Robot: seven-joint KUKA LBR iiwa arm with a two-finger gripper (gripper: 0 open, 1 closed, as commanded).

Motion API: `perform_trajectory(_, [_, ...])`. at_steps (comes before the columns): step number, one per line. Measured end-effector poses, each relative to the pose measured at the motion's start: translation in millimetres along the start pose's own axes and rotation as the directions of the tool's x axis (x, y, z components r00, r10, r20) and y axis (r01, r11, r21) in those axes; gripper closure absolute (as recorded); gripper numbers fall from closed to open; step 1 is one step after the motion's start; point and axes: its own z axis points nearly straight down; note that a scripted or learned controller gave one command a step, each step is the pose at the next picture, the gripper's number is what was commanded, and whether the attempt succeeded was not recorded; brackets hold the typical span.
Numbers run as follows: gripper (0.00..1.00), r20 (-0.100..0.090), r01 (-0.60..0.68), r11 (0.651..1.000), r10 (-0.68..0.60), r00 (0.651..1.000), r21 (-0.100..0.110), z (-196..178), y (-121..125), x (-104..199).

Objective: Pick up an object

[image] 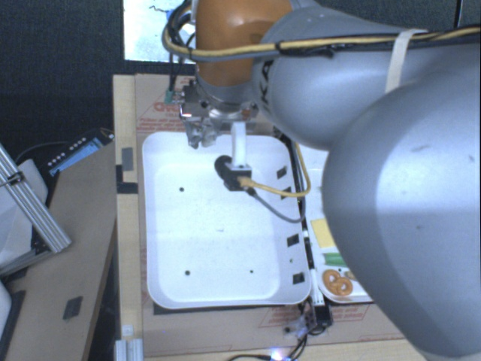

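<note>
My gripper (198, 134) hangs under the orange wrist band, over the far edge of the left white bin (161, 224). Nothing shows between its tips. In the right bin (319, 173), mostly hidden by my grey arm, a yellow flat object (322, 233) lies next to the divider. A small green piece (334, 259) sits just in front of it. An orange pretzel-shaped object (337, 282) rests at that bin's near corner. My gripper is far from all three, to their upper left.
My arm's large grey links cover the right half of the view and most of the right bin. A cardboard sheet (128, 224) lies under the bins. An aluminium rail (34, 209) and a dark device (75, 150) sit off the bench to the left.
</note>
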Motion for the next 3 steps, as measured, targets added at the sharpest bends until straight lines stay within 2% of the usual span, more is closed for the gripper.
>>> perform_trajectory(1, [1.0, -0.002, 0.004, 1.0, -0.004, 1.0, -0.003, -79, 32, 1])
perform_trajectory(2, [1.0, 0.002, 0.002, 1.0, -0.002, 1.0, 0.007, -14, 29, 0])
perform_trajectory(3, [1.0, -0.001, 0.004, 1.0, -0.004, 1.0, 0.0, -87, 30, 0])
